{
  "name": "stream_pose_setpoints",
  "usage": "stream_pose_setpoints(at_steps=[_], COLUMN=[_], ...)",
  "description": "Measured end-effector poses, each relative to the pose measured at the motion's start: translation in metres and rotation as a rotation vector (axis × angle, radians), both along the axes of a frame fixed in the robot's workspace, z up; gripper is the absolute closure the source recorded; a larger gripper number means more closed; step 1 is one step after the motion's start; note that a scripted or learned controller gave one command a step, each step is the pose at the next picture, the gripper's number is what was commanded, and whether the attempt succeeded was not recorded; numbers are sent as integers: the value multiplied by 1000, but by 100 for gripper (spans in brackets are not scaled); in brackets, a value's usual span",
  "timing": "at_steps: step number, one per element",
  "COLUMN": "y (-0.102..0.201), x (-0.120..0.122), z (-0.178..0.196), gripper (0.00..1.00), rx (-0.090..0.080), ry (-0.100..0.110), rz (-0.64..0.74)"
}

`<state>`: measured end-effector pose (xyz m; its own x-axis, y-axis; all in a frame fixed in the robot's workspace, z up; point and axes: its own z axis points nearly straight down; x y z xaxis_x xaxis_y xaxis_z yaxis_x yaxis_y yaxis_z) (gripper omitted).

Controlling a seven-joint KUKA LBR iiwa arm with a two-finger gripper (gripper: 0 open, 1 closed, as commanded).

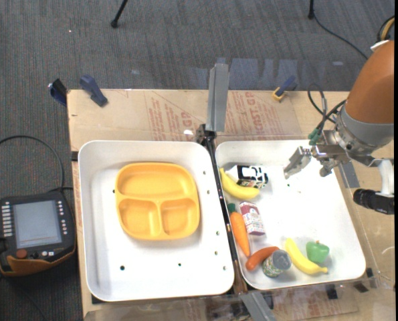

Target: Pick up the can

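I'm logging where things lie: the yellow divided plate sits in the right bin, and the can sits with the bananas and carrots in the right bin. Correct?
Not quite. The camera view shows the yellow divided plate in the left bin; the can is indeed in the right bin.

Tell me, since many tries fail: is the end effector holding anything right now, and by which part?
Nothing is held. The end effector is open above the right bin, with nothing between its fingers. The can lies near that bin's front edge.

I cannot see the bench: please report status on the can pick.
Gripper open, above right bin's far side. Can at near edge, untouched. Carrot and banana flank it.
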<state>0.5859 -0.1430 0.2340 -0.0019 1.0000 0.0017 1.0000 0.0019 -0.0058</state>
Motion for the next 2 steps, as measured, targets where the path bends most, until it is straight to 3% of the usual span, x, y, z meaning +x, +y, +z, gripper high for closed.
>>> stream_pose_setpoints(at_steps=[1,2], y=[-31,-32], x=[-19,-20], z=[-149,-149], gripper=[0,0], rx=[0,1], ry=[-2,-1], rz=[-65,-58])
